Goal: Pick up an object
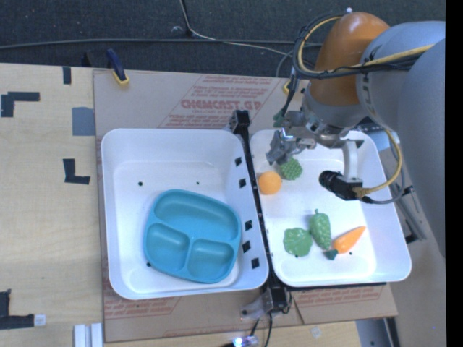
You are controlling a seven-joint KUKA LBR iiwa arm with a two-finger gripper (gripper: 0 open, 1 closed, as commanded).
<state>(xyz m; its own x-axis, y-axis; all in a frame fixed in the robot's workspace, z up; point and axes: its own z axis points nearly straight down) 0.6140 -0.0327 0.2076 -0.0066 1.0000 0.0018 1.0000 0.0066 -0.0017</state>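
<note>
Presently gripper (284,152) is hovering in the right bin (387,266), touching a green toy (291,170) beside an orange ball (269,183); jaw opening unclear.

Only readable thing: red print on cardboard sheet (202,100) under bins, up and left of end effector (281,150). Looks like "CHEMCAST" plus couple more letters, maybe "GP", not sure on those. Smaller red lines above and below it, too blurry to make out. More red print on cardboard strip at bottom, well below end effector, unreadable too.
</note>
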